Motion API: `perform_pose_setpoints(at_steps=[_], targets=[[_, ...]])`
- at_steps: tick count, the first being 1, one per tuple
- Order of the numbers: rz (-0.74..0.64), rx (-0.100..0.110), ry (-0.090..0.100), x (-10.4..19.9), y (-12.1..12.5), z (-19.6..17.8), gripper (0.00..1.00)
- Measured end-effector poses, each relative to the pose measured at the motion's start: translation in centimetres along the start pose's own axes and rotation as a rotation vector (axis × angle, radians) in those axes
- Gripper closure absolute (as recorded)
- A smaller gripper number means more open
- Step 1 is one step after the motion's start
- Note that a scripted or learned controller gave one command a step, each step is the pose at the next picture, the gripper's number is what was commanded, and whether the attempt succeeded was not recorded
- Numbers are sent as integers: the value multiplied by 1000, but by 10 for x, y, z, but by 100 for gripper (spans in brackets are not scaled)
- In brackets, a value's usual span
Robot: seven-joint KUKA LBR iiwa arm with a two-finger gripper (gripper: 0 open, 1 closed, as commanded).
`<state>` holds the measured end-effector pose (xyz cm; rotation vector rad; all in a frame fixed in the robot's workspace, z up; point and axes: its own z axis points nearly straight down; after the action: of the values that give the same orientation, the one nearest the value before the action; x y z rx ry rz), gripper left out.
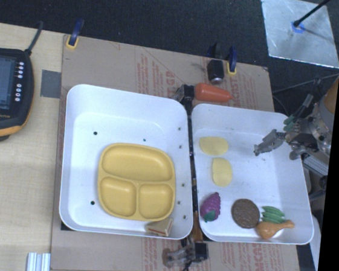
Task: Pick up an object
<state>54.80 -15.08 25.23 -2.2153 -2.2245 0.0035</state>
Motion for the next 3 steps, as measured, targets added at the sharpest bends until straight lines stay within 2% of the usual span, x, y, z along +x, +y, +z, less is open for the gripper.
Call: perform_pose_setpoints(at_steps=[1,2,3], targets=[[-3,2,0,79,3,61,0],[0,3,0,58,22,162,0],[-2,3,-2,56,23,151,100]])
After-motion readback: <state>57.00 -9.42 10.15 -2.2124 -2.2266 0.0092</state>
